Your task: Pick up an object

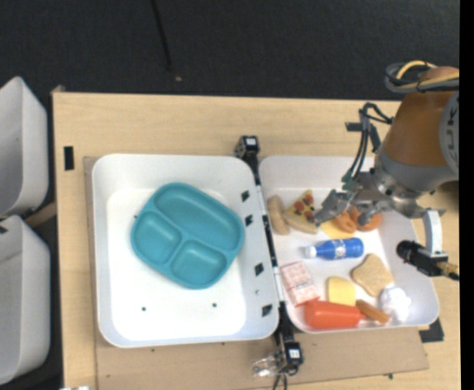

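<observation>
One small orange object (355, 220) lies beneath the gripper (346, 210) near the middle of the right bin (432, 295); its shape and long axis are hard to make out, since the grey fingers cross over it. Whether those fingers stand open or closed, or have hold of anything, I cannot tell. One blue bottle (336, 249) with a white cap lies on its side just below the orange object, long axis running left to right, cap pointing left. One slice of toy bread (372, 275) sits to the right of the bottle, one yellow cheese wedge (342, 290) beside the bread, one long red-orange piece (332, 315) along the bin's near edge, and one white crumpled item (396, 301) in the near right corner. One pink packet (297, 283) lies at the left wall, and one tan sausage-like piece (278, 214) above it, upright in the view. One pizza-like slice (305, 211) with dark dots sits left of the gripper. The one arm (419, 136), grey with an orange band, is cut off at the right. One teal divided plate (188, 235) with three compartments lies in the left bin (110, 299)
</observation>
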Controlling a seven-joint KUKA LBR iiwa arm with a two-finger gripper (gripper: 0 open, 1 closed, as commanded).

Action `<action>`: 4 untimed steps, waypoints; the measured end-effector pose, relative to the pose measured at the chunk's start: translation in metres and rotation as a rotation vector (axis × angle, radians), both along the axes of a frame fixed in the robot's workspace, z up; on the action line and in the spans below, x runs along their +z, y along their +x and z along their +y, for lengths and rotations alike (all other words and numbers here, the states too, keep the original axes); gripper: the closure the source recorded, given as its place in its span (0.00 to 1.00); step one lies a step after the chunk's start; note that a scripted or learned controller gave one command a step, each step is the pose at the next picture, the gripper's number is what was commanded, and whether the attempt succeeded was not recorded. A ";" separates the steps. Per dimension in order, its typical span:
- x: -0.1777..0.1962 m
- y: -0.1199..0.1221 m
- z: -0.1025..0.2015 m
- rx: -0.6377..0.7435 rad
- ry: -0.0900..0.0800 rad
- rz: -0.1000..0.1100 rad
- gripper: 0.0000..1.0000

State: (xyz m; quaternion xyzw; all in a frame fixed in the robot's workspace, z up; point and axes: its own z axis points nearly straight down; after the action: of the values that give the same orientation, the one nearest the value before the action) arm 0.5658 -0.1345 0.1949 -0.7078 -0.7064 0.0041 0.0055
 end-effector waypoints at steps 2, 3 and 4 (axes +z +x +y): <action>-0.055 -0.006 -0.003 0.001 -0.002 -0.006 0.00; -0.099 -0.007 -0.004 0.000 -0.002 -0.007 0.00; -0.087 -0.006 -0.005 -0.007 -0.002 -0.011 1.00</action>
State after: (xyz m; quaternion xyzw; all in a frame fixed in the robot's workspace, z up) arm 0.5599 -0.1394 0.1076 -0.7104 -0.7038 0.0006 0.0009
